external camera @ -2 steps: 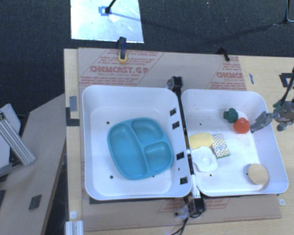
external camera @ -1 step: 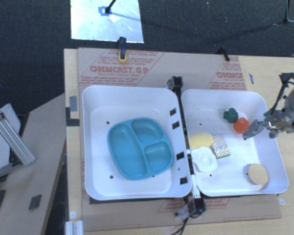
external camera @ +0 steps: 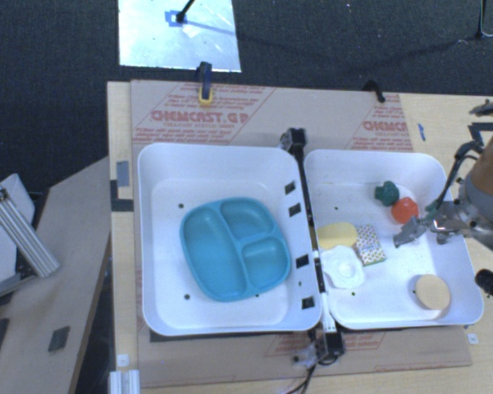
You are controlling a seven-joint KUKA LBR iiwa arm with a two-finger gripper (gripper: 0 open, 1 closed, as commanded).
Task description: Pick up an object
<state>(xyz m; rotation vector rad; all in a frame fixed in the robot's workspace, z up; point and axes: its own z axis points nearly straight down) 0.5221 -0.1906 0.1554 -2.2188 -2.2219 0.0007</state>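
Two white bins side by side on the worktop (external camera: 254, 105), claw over the right bin.

The left bin (external camera: 160, 245) holds one item: a blue divided tray (external camera: 234, 249), lying flat near its centre. The right bin (external camera: 455, 257) holds six small items. A tan round disc (external camera: 431, 292) lies near the front right corner. A white egg-shaped piece (external camera: 343, 267) lies at the front left, touching a yellow piece (external camera: 337, 235) just behind it. A patterned square sponge (external camera: 370, 245) lies just right of the yellow piece. A red ball (external camera: 404, 210) and a dark green object (external camera: 386, 192) sit close together toward the rear. The claw (external camera: 412, 232) hangs just in front of the red ball; nothing is visible between its fingers, and whether they are spread cannot be told.
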